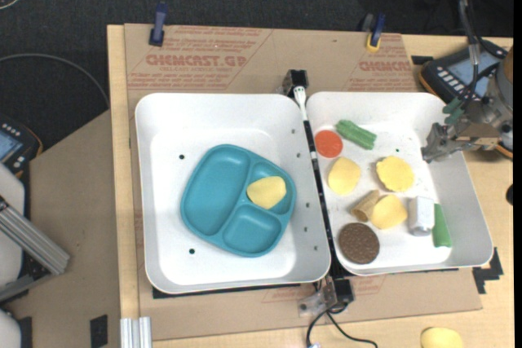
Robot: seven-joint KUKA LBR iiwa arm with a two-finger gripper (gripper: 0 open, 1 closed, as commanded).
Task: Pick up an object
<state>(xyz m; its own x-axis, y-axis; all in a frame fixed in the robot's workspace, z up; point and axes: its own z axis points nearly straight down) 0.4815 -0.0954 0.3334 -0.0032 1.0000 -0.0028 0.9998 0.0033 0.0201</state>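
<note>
My gripper [433, 146] hangs over the right rim of the right bin [469, 200], above bare bin floor, with nothing seen in it. To its left in that bin lie a green pickle-like piece [356, 134], a red-orange disc [329, 144], two yellow rounds [344, 175] [395, 173], a yellow chunk [390, 213] beside a tan piece [364, 205], a brown disc [359, 243], a small white cylinder [421, 214] and a green stick [441, 226]. The left bin [163, 143] holds a blue sectioned plate [220, 204] with a yellow piece [267, 191] on it.
Both bins rest on a cardboard sheet [204, 61] held by a blue clamp [158, 24] and a yellow-blue clamp [375, 32]. A black divider strip [308, 143] runs between the bins. A control pendant [453, 77] lies behind the arm, and a yellow object [440, 336] sits at the bottom right.
</note>
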